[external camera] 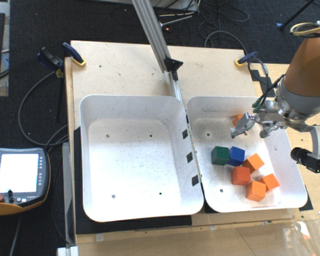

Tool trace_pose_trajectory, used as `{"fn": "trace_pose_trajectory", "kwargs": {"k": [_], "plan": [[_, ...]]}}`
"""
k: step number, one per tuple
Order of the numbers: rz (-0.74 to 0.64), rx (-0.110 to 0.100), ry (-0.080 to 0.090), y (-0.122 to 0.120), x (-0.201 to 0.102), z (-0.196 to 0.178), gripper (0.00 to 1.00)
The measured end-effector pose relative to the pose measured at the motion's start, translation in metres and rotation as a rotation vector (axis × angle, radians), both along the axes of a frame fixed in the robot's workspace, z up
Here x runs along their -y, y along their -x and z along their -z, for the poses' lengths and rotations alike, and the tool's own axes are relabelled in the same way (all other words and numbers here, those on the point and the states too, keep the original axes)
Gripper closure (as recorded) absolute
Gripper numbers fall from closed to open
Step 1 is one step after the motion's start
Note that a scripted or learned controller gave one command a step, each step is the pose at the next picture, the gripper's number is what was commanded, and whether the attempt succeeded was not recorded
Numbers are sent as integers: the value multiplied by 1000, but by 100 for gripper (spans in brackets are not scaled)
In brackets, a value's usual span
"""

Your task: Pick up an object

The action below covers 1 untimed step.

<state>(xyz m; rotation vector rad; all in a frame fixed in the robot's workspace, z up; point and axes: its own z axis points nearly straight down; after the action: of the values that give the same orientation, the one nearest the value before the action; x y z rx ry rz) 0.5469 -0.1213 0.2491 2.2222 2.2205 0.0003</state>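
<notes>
My gripper (254, 130) hangs over the back part of the right bin (209, 122), its two fingers spread apart and open with nothing between them. A small orange block (238, 119) peeks out just behind the left finger, partly hidden by it. Nearer the front lie a green cube (220, 155) and a blue cube (237, 153) side by side. Several orange blocks cluster to their right and front, among them one (241, 175) by the blue cube and another (256, 190) near the front rim.
The left bin (133, 153) sits beside the right one, sharing a middle rim. A slanted metal pole (152, 28) rises behind the bins. Clamps (74, 55) (246, 58) grip the board's back corners. A pendant (18, 180) lies at far left.
</notes>
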Motion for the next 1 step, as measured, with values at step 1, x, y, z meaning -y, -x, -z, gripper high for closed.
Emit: {"fn": "trace_pose_trajectory", "kwargs": {"k": [1], "plan": [[5, -4, 1, 22, 41, 45, 0]]}}
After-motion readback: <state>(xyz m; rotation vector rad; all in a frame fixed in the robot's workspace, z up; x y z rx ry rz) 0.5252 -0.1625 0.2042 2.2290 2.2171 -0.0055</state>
